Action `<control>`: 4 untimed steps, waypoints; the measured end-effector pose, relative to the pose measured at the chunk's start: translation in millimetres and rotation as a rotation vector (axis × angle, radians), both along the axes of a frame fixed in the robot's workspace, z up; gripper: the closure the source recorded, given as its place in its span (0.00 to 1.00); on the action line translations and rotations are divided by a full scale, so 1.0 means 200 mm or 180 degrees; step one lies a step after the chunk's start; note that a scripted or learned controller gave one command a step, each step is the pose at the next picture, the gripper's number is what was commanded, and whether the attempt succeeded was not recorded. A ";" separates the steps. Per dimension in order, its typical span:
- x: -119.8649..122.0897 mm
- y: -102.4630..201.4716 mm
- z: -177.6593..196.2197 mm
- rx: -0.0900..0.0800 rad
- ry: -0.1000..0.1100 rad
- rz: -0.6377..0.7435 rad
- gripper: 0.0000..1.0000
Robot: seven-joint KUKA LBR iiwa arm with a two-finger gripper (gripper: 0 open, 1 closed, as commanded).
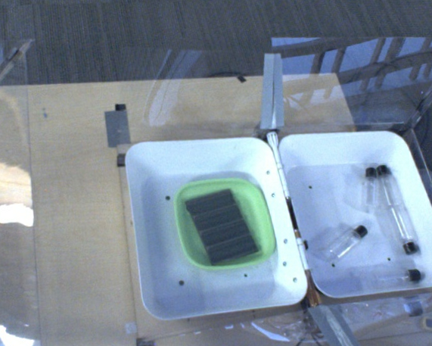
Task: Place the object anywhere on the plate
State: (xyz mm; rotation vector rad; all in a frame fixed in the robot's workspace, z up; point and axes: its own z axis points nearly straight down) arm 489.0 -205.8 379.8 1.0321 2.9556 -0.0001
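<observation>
A green square plate (185,236) lies in the middle of the left white bin (148,213). On it rests a dark grey ribbed block (221,226), slightly turned and within the plate's rim. In the right white bin (313,151) lie several clear vials with black caps. One short vial (344,241) is near the bin's centre, tilted. Another short vial (369,188) and a long tube (395,212) lie towards the right wall. A further vial (397,274) lies along the front edge.
A grey metal bar (272,91) stands behind the seam between the bins. The bins sit on a wooden bench (61,221) with small dark brackets (118,126) around them. Clear panels throw reflections at the left and the back right.
</observation>
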 end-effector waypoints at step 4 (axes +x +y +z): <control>0.00 0.00 -0.09 -0.0018 0.0000 0.1650 0.00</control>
